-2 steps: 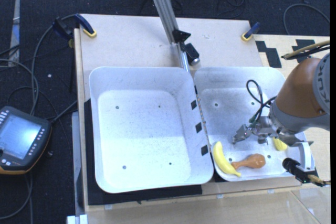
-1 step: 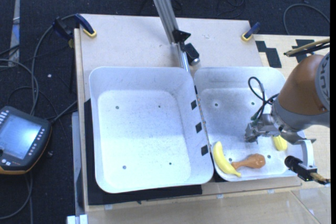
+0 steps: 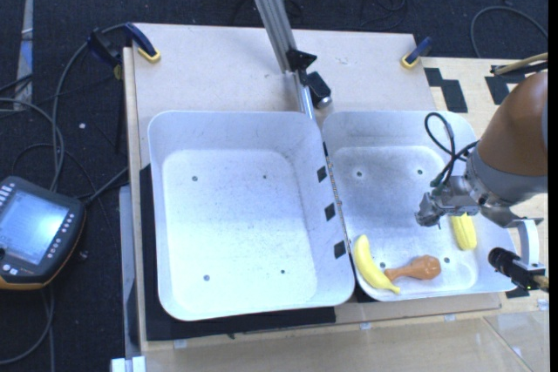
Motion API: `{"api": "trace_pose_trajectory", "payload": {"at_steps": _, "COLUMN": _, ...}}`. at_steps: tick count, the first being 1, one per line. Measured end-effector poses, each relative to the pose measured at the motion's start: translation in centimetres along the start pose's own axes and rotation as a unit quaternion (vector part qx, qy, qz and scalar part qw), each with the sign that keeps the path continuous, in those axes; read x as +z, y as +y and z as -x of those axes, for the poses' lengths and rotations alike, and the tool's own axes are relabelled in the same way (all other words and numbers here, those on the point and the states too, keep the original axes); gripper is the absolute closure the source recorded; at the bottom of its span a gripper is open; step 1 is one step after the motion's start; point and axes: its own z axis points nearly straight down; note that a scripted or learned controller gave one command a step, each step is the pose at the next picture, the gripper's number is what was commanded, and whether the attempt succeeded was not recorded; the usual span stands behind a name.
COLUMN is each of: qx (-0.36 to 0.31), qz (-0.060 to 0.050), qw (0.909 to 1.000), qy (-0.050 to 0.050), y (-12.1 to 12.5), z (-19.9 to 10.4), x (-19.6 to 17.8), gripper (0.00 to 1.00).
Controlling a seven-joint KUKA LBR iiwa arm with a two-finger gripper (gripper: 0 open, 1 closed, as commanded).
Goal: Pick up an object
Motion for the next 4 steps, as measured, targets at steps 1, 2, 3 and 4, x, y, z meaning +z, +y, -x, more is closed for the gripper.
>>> {"api": "trace_pose_trajectory", "payload": {"at_steps": 1, "qx": 0.000, "qz": 0.001, "qw": 1.0000, "qy": 0.000, "y": 0.1, "z": -0.1, "x": -6.3, "gripper": 1.00}}
{"api": "trace_pose_trajectory", "payload": {"at_steps": 2, "qx": 0.000, "qz": 0.001, "qw": 1.0000, "qy": 0.000, "y": 0.1, "z": -0.1, "x": -12.5, "gripper": 1.00}}
{"api": "trace_pose_trajectory", "payload": {"at_steps": 3, "qx": -0.002, "qz": -0.001, "qw": 1.0000, "qy": 0.001, "y": 1.2, "z": -4.8, "x": -12.7, "gripper": 1.00}}
{"api": "trace_pose_trajectory", "payload": {"at_steps": 4, "qx": -0.002, "qz": -0.002, "qw": 1.0000, "qy": 0.001, "y": 2.3, "z": -10.1, "x": -10.9, "gripper": 1.00}}
